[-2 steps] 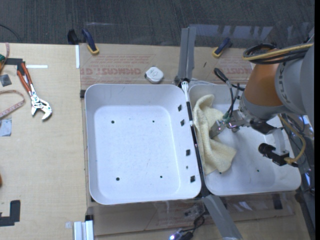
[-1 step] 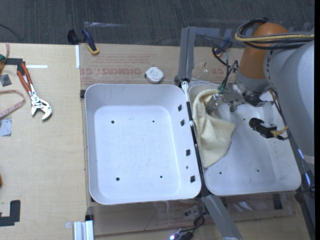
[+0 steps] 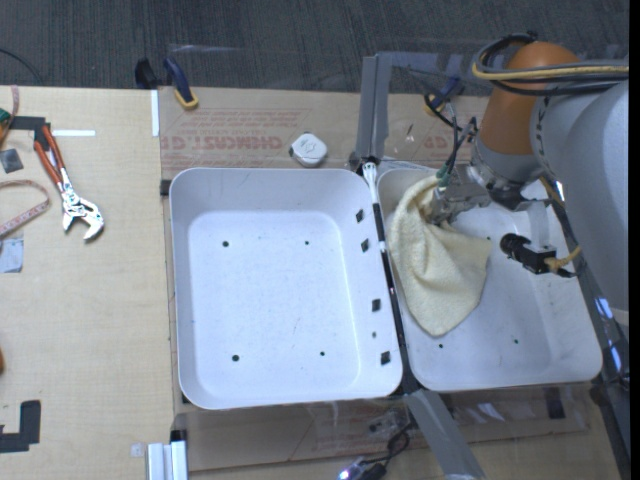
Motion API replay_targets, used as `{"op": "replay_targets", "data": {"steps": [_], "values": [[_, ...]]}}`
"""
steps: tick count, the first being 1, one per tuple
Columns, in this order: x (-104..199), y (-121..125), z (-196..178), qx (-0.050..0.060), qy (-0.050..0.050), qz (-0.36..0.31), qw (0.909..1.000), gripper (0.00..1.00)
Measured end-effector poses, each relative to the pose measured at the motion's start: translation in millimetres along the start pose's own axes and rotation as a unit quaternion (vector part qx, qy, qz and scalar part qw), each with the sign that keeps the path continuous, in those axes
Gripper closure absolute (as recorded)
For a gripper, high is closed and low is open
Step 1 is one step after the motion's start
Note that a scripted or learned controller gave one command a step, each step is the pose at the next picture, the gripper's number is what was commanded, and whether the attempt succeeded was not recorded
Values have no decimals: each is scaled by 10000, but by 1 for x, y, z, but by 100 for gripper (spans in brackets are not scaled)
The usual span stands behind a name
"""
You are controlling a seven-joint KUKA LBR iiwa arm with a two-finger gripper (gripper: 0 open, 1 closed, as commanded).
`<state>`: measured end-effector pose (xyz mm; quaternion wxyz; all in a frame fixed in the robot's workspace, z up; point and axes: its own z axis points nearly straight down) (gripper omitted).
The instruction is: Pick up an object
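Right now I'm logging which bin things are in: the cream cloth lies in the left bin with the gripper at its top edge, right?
Not quite. The camera view shows the cream cloth in the right bin, not the left one. The gripper is at its top edge, as you said.

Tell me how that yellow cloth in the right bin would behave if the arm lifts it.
The yellow cloth looks soft and creased, so it will probably droop and hang in folds rather than hold its shape. It seems thin, so likely light. The hand sits at its top corner; lifted from there, the wide lower part may trail over the right bin.
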<state>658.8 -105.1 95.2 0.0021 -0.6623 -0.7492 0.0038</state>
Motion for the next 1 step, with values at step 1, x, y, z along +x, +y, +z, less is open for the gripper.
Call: {"op": "replay_targets", "data": {"steps": [1], "values": [[34, 4, -93, -32, -5, -1157, 9933, 100]]}}
